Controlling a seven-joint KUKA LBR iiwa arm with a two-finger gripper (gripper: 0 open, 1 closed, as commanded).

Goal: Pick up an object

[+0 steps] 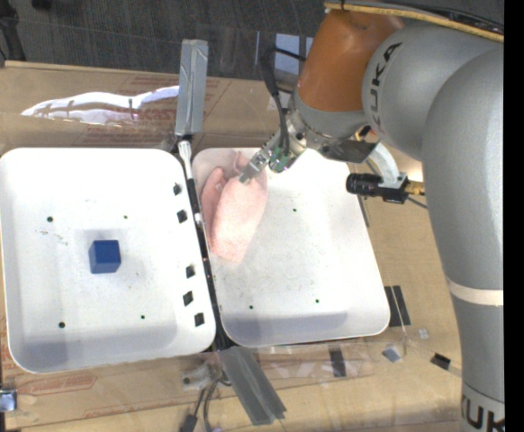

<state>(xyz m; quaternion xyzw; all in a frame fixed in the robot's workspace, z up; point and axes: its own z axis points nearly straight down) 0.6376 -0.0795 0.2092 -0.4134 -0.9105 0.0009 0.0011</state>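
A brown cardboard sheet (82, 88) covers the bench, glare streaking its upper left. Dark carpeted floor (154, 7) fills the frame's top. Grey tape strips (248, 385) lie at bottom centre.

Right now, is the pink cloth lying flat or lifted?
Partly lifted: the cloth hangs from the gripper at its top, its lower end reaching the bin.

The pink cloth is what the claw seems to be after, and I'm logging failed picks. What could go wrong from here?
1. The claw sits at the top edge of the pink cloth, so it may pinch only a thin fold that slips out.
2. The cloth lies against the right bin's left wall, so lifting could drag it over the divider toward the blue cube.
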